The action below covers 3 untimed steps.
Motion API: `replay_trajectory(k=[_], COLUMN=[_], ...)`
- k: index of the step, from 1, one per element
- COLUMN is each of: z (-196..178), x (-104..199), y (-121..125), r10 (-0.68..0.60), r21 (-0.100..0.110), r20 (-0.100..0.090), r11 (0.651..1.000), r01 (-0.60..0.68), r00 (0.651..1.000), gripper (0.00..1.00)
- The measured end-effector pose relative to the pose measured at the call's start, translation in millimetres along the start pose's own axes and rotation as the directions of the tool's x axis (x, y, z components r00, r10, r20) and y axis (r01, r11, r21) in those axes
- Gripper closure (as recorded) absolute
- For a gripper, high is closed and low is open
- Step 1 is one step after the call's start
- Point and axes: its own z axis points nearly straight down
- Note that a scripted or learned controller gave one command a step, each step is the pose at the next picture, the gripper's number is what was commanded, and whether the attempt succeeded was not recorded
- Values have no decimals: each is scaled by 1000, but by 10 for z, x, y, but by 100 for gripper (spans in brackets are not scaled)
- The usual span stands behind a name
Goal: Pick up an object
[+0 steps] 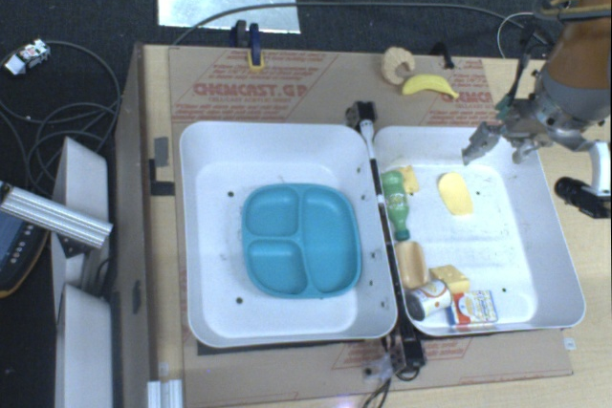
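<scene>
You've got the tool (492, 140) up at the far right corner of the right bin (535, 234), above the rim, w/ nothing between its fingers. Can't tell if they're spread or pressed together, too small and blurred.

Nearest thing to it is the yellow block (456, 194), lying on the bin floor just below-left of the tool, apart from it. Further left, against the divider side, the green bottle (395, 203) lies lengthwise w/ a small yellow piece (409, 181) touching its upper end. Below that a tan item (411, 264), then a cluster at the near edge: a can (430, 301), a yellow chunk (451, 278) and a flat printed packet (475, 308), all close together.

Left bin (220, 167) holds a blue divided plate (300, 239), centred.

Outside the bins, on the cardboard on the desk (287, 86), a banana (429, 86) sits beside a pale roundish item (398, 63), beyond the right bin.
</scene>
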Motion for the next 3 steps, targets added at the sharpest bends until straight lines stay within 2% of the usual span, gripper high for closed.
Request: replay_trajectory(k=[1, 2, 3], z=[942, 1205, 946], x=[-37, -102, -354], y=[-51, -94, -605], r10=[2, 2, 3], r21=[2, 1, 0], r20=[0, 0, 2], r11=[1000, 1000, 1000], r01=[-2, -2, -3], r00=[1000, 1000, 1000], gripper=[0, 0, 0])
